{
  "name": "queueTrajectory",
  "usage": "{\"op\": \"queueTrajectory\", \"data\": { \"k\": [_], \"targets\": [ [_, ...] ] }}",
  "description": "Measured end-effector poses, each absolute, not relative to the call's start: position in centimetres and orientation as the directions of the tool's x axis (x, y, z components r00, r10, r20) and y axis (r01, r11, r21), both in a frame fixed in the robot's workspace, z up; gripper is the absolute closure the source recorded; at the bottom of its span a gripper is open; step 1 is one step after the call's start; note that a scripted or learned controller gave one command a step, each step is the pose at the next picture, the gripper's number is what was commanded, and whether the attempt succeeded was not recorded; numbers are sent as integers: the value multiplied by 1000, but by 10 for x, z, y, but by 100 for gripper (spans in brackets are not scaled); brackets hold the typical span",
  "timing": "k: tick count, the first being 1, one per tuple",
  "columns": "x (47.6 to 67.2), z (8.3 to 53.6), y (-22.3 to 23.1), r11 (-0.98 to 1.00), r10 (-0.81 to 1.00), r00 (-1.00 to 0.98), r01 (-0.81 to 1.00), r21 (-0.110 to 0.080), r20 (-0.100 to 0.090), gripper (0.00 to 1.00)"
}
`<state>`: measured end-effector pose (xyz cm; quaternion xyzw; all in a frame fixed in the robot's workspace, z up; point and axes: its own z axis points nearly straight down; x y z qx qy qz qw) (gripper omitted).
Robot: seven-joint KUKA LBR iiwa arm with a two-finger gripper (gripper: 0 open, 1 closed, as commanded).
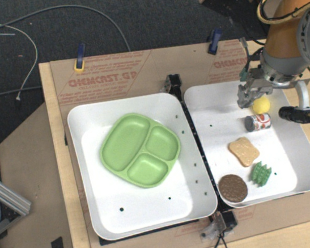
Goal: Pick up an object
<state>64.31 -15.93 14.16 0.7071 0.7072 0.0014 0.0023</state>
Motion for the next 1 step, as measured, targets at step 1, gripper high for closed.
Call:
{"op": "queueTrajectory", "data": {
  "k": [1],
  "targets": [
    [639,189,-154,1,1000,-1,1000,6,-1,100]
  ]
}}
